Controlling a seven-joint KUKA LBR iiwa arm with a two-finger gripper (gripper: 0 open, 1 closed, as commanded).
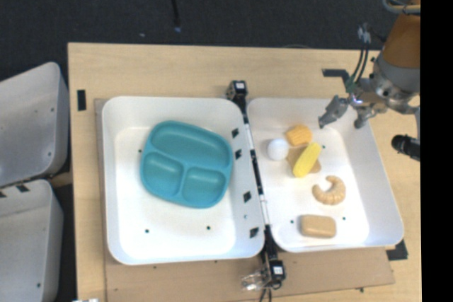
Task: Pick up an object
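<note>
Fingers: the gripper hangs spread, holding nothing, over the right bin's far corner.
Risk: the corn cob, white ball and orange piece are crowded; one finger may push a neighbour.
Target look: the croissant and tan block lie apart, so they seem easier.

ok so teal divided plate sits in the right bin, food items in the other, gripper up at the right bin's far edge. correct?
One error: the teal divided plate lies in the left bin, not the right. The camera view shows this. The food items are in the right bin, and the gripper is up at the right bin's far edge, as you said.
</note>
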